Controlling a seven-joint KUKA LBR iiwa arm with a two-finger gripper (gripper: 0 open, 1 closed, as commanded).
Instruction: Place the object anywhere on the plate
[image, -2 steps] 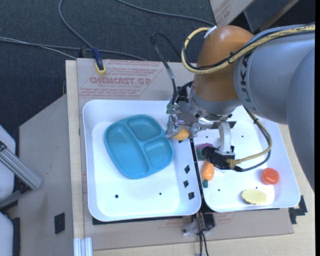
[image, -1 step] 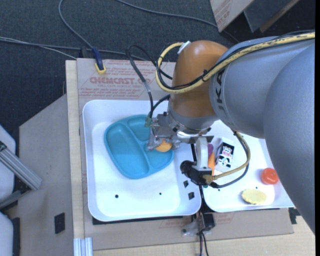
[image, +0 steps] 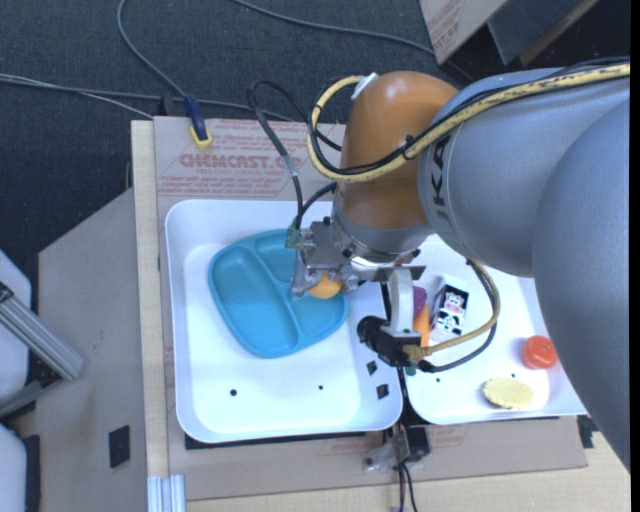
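Now you are at the release: the jaws (image: 318, 280) hang over the right part of the blue plate (image: 262, 300), pinching a small orange-yellow object (image: 325, 289) between the fingers, as far as this slanted view lets you judge. That object sits just above the plate's right compartment, close to its right rim.

To do this well, you would likely nudge a little left first, so the drop lands inside the compartment and not on the rim. Lower until the object is nearly touching the plate, then spread the jaws gently; a rounded piece let go from height could roll off into the white left bin (image: 200, 400).

The object looks small, rounded and smooth, orange shading to yellow, perhaps toy food. Much of it is hidden by the fingers, so you cannot tell its full shape. The plate is a shallow divided dish lying at a slant in the bin.
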